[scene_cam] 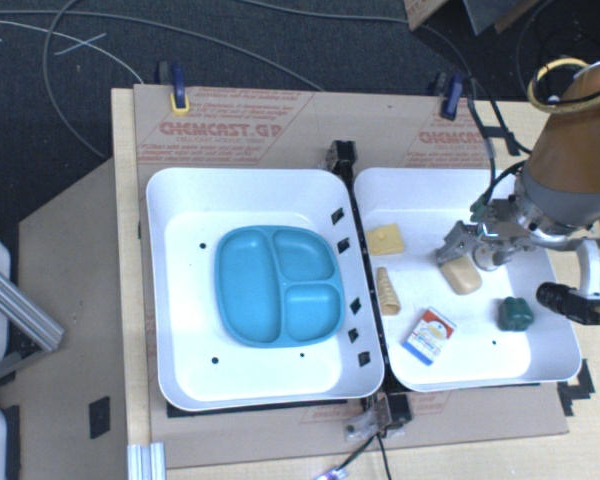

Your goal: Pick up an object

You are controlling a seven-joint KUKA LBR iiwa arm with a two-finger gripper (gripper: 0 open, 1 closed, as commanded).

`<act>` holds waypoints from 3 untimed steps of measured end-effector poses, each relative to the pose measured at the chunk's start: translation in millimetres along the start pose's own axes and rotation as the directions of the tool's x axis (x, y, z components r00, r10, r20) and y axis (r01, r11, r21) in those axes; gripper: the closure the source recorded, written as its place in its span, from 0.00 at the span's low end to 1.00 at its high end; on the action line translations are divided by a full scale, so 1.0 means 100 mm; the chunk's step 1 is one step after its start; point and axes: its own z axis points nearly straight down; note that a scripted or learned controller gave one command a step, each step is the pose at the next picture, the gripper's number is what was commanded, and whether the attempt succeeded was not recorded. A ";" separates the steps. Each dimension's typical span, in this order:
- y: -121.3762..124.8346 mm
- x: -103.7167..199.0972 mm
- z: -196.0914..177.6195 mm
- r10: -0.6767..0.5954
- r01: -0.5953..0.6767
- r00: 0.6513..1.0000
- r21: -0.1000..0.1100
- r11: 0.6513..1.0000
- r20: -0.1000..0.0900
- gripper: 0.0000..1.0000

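**Readable text: protective film print only**

"CHEMCAST GP" is printed in red on the brown protective sheet (230, 118) covering the surface, behind the left bin; smaller red lines beneath it cannot be read. The same red print is repeated on the sheet behind the right bin (450, 143), partly hidden by cables, so only fragments are made out. A small red, white and blue packet (428, 336) in the right bin bears printing, but it is too small to be read.
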 end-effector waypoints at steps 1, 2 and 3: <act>0.03 0.00 -0.05 -0.003 0.003 1.000 -0.011 1.000 0.002 0.00; 0.02 -0.06 0.39 -0.001 0.001 1.000 -0.007 1.000 0.001 0.00; 0.04 0.04 0.87 -0.002 0.002 1.000 -0.012 1.000 0.003 0.00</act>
